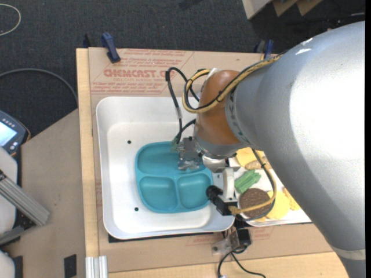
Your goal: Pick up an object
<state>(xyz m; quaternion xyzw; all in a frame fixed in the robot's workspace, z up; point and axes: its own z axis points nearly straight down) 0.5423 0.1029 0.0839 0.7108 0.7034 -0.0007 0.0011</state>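
Camera view: a teal, three-compartment plastic plate (165, 181) lies flat in the left shallow white bin (116, 155). The gripper (188, 158) (its state I cannot tell) hangs over the plate's upper right rim. Probably light, stiff and slick; pinch the rim.

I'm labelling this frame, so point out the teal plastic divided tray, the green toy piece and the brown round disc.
Teal plastic divided tray (155, 181): camera view, left compartment floor.
Green toy piece (247, 182): camera view, its middle.
Brown round disc (254, 200): camera view, top face.

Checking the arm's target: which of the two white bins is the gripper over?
The left bin, the one holding the teal divided plate; the gripper sits at that plate's upper right edge.
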